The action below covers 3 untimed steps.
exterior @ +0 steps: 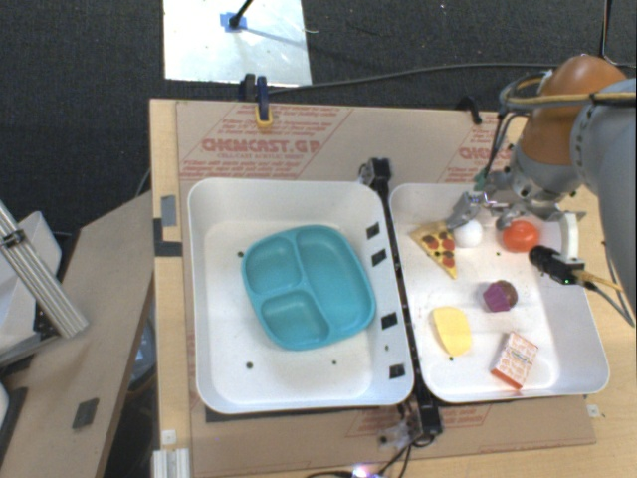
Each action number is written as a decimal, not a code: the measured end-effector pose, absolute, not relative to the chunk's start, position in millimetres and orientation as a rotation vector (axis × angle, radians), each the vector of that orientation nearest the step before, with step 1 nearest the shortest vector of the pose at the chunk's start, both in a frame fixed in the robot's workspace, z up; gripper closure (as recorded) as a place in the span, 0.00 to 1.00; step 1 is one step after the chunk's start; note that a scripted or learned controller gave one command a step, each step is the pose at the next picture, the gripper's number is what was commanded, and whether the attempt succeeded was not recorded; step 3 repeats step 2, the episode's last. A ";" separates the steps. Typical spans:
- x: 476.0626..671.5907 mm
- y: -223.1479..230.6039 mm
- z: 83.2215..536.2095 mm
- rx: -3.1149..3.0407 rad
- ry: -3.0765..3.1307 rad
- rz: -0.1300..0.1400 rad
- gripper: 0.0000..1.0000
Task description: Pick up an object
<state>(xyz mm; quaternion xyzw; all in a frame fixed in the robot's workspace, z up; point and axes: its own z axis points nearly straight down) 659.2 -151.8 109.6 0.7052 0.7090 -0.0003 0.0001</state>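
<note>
Down low over the far end of the right bin [597, 366], gripper [476, 210] hovering right beside a small white ball [468, 234], orange-banded arm [577, 118] leaning in from the right. Whether those digits are spread or closed, cannot tell from this angle; too much metal and cable in a tangle. Nothing seen clamped, nothing lifted. All candidates flat on the bin floor: pizza slice [438, 246] just left of the ball, red tomato-like piece [519, 235] just right of it, purple round thing [500, 296] nearer the middle, yellow piece [452, 330] below that, and a small red-and-white packet [515, 359] toward the near corner. Over in the left bin [219, 267], a teal divided plate [309, 287], well apart from the action. So, on progress: approach looks made, pick not yet shown. Likely target the white ball or the pizza slice, judging by position alone. Still to do: a clean close on one item, then a lift clear of the bin. Risk here: crowded trio at the far end, easy to nudge a neighbour or roll that ball away.
</note>
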 end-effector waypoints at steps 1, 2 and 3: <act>662.2 -152.2 89.3 2.211 2.224 0.006 0.00; 662.7 -151.9 100.3 2.207 2.227 0.006 1.00; 662.7 -151.9 100.3 2.207 2.227 0.006 1.00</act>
